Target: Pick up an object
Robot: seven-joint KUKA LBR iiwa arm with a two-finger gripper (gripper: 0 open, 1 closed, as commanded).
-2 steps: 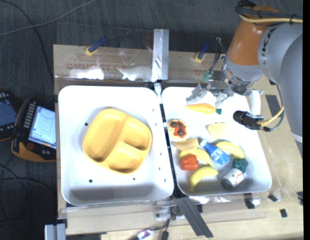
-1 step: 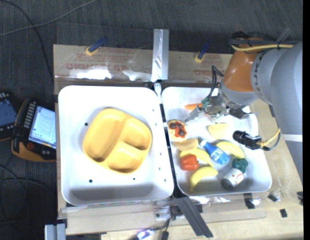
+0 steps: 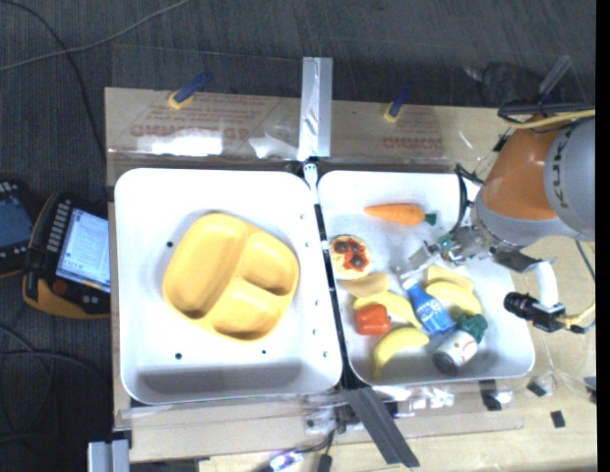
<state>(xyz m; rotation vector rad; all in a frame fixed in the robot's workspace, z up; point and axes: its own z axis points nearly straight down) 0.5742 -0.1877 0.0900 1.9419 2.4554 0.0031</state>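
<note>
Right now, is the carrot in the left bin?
No, the carrot lies near the top of the right bin; the left bin holds the yellow tray.

1. A handheld controller [image 3: 71, 257] with a lit screen lies on the dark floor, left of the bench.
2. Two blue-and-yellow clamps [image 3: 190, 90] [image 3: 396, 107] sit at the bench's far edge.
3. Black cables [image 3: 49, 42] cross the floor.
</note>
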